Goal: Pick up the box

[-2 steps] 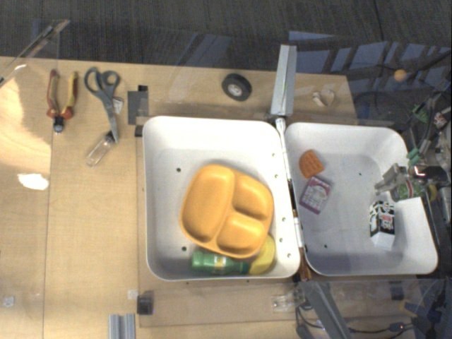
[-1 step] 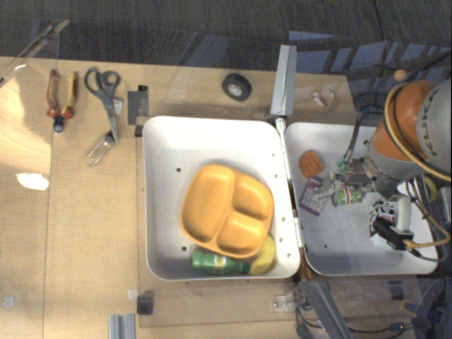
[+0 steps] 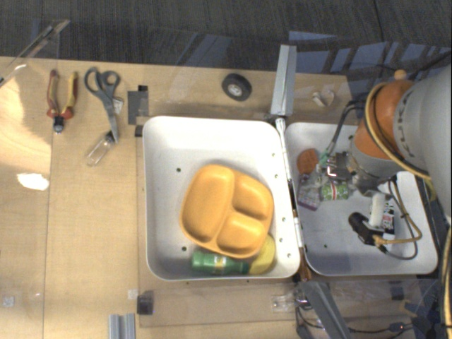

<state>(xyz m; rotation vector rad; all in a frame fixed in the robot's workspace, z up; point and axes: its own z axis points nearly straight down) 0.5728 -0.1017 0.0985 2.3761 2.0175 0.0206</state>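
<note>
While its grip stays unreadable, hand point(image 3: 326, 179) low beside box point(image 3: 311, 193) in right bin point(image 3: 332, 260)

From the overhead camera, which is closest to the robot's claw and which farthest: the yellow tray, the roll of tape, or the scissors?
Measured from the claw, in the right bin:
1. Yellow tray, in the left bin.
2. Roll of tape, on the bench behind the bins.
3. Scissors, far left on the bench.

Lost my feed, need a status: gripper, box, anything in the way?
Gripper low in right bin, fingers unreadable. No box identifiable from here. Left bin: yellow tray overlaps green can.
</note>
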